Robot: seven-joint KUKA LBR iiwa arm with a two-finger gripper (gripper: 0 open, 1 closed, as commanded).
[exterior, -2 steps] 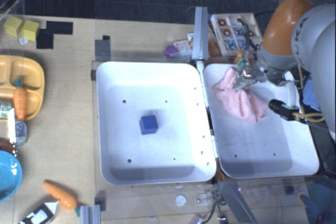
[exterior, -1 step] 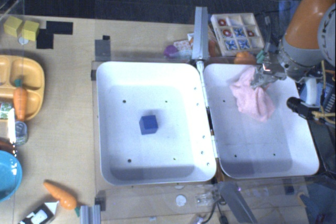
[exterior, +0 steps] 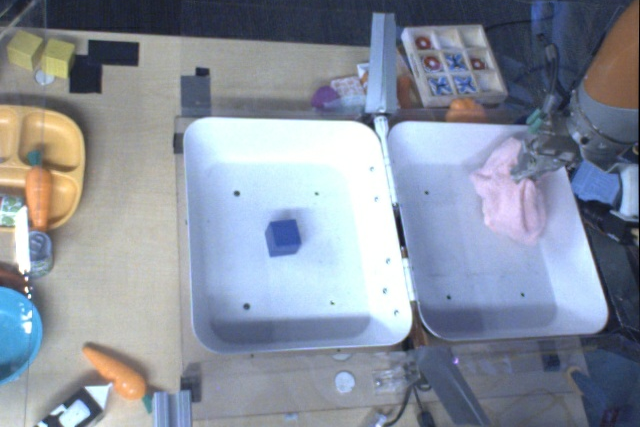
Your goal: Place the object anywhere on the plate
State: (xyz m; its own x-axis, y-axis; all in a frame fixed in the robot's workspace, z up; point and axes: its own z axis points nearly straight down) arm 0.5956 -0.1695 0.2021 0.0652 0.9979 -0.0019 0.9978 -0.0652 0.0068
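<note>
The arm's jaws [exterior: 527, 165] seem pinched on the pink cloth [exterior: 510, 193] in the right bin [exterior: 560, 310], though a thin fold could slip free when lifted, spoiling placement

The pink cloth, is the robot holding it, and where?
It looks that way. The gripper sits at the upper right edge of the pink cloth in the right bin, and the cloth bunches up toward it. A firm pinch cannot be told.
</note>
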